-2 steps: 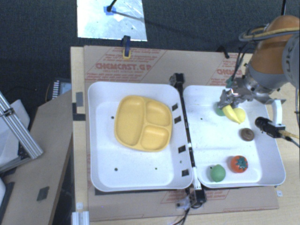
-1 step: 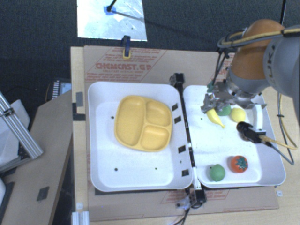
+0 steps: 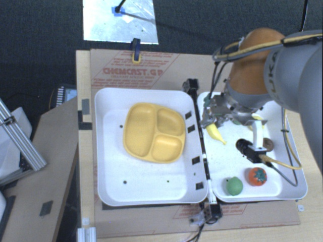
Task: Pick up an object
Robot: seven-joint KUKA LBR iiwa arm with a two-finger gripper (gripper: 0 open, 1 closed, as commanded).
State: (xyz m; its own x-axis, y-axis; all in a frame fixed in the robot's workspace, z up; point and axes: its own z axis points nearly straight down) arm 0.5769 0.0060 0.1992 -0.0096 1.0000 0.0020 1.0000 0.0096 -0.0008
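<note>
The yellow banana-shaped toy (image 3: 216, 134) looks like the piece being gone for. It lies in the right bin (image 3: 225, 163), over at the 9 o'clock side, close to the wall shared with the left bin (image 3: 113, 181), with its long axis running from about 10 o'clock to 4 o'clock.

The gripper (image 3: 210, 119) hangs right over the toy's upper end, so the toy trails off from it toward 5 o'clock. From where I stand the two seem to meet or nearly meet. The wrist's bulk covers the tip, though, and I cannot tell whether the gripper is spread or closed, or whether the toy is in it at all.

My guess is that this is the reach-and-grasp step, with no lift to be seen. The next move calls for a firm squeeze across the toy's narrow width, then a straight rise. The bin wall at 9 o'clock leaves little room on that side.

Farther out in the same bin, a green ball (image 3: 233, 186) sits at 6 o'clock and an orange-red ball (image 3: 257, 176) just beside it toward 5 o'clock, both well apart from the gripper. A yellow divided plate (image 3: 154, 133) lies in the middle of the left bin.
</note>
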